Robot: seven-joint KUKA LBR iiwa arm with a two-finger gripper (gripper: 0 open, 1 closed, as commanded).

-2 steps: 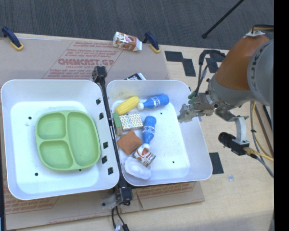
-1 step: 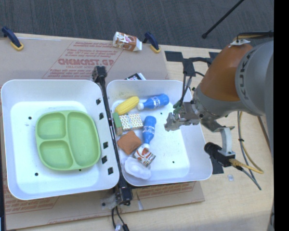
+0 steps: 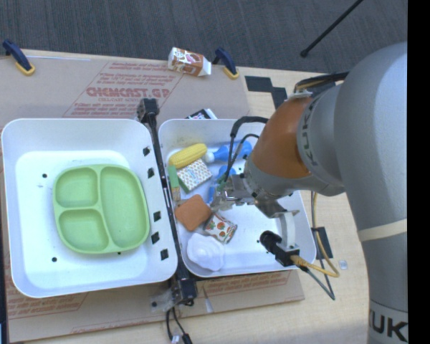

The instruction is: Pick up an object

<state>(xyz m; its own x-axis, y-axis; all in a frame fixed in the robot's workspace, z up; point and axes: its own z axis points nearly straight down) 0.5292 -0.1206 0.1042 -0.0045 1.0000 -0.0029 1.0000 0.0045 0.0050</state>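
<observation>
My gripper [image 3: 224, 193] hangs low over the middle of the right bin [image 3: 301, 224], its wrist and the orange band covering much of it. Just left of it lie a checkered packet [image 3: 193, 173] and a yellow corn-like piece [image 3: 188, 154]. A brown bread-like slab [image 3: 193, 211] and a small printed packet [image 3: 221, 228] lie just below and left of the gripper. A white lump [image 3: 203, 254] rests at the bin's near edge. Blue items [image 3: 225, 153] are partly hidden behind the wrist.
The left bin [image 3: 21, 163] holds a green divided plate [image 3: 100, 208]. A snack wrapper [image 3: 188, 61] lies on the cardboard sheet behind the bins. Clamps [image 3: 18, 56] grip the sheet's far edge. The black divider [image 3: 161, 192] runs between the bins.
</observation>
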